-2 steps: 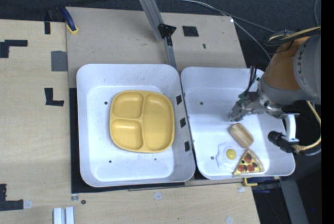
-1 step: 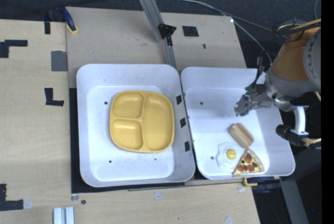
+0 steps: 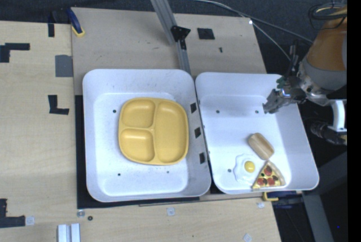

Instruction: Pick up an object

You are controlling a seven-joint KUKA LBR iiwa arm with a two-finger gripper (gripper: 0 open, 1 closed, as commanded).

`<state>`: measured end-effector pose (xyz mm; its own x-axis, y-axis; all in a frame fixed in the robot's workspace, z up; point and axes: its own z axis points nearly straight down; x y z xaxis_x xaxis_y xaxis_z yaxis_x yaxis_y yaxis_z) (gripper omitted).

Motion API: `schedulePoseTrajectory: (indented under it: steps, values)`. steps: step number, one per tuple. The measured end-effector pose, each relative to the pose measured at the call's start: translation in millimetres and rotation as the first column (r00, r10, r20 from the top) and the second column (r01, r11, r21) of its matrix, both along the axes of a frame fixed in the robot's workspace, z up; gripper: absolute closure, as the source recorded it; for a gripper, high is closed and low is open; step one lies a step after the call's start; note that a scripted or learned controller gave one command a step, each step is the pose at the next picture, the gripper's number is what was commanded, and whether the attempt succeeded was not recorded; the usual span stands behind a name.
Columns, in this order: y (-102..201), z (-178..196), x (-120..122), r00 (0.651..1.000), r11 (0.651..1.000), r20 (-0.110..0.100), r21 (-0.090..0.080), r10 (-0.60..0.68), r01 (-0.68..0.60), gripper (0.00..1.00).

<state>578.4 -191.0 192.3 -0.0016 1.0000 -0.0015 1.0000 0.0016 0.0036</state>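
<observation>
- Lying in the lower right part of the frame, inside the right bin (image 3: 225, 94), are three toy foods: a bread roll (image 3: 260, 145), a fried egg (image 3: 246, 168) and a pizza slice (image 3: 268, 176).
- Any one of them could be the object to pick up. None of them is lifted yet.
- The roll sits a little apart from the other two, with bare white floor around it. I think that makes it the easiest one to grab.
- The egg and the pizza slice lie flat and touch each other in the bin's lower corner, near the wall. Flat things by a wall look harder to pinch.
- The gripper (image 3: 273, 104) is near the upper right edge of the same bin, above the foods and well apart from them. It holds nothing.
- It looks small and dark here, so I cannot tell if its two fingers are apart or together.
- The grey arm with its orange band (image 3: 328, 49) comes in from the right side of the frame.
- The left bin (image 3: 101, 122) holds a yellow plate (image 3: 153, 131) with three sections. It sits in the middle of that bin, far from the gripper.
</observation>
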Motion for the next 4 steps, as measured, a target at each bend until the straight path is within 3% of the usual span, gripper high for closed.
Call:
schedulePoseTrajectory:
  steps: [1, 4]
  values:
    - [0.4, 48.7, 10.5, 1.000, 1.000, 0.001, 0.000, 0.001, -0.001, 1.00]
    - [158.7, 28.1, 30.5, 1.000, 1.000, -0.006, 0.002, 0.004, -0.004, 1.00]
